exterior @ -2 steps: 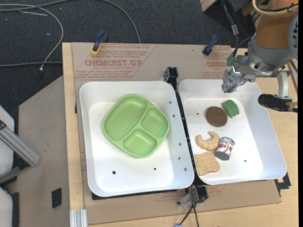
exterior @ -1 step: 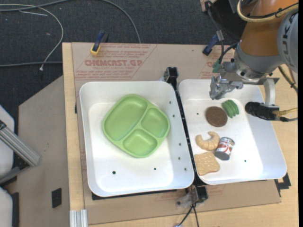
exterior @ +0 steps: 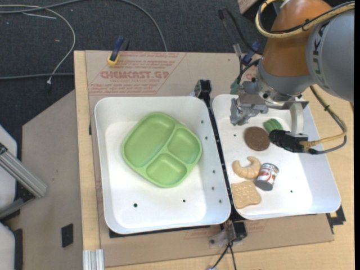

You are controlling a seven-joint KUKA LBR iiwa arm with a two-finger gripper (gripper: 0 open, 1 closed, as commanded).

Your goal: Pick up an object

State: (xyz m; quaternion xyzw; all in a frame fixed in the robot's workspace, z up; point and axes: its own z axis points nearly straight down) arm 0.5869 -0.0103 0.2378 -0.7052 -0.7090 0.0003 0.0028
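The arm (exterior: 304, 44) reaches in from the right and hangs over the top of the right bin (exterior: 320, 193), beside the left bin (exterior: 107, 167), which holds a green tray (exterior: 162, 149) with three compartments. The gripper (exterior: 246, 114) hovers low over the right bin's upper left part; whether it is released or clenched I cannot tell, and nothing is seen in its grasp. The pickable things lie just below it: a brown cookie (exterior: 257, 138) nearest, a green piece (exterior: 274, 125) to the cookie's right, partly under a black cable end, then a croissant (exterior: 247, 167), a can (exterior: 266, 176) touching it, and a toast slice (exterior: 246, 194) lowest. The step in hand looks like the approach. To do it well, I would choose one item that stands clear. The cookie is closest but flat, so a grasp may slip. The croissant or can offers more height, yet they touch, so come down centred on one and away from its neighbour.
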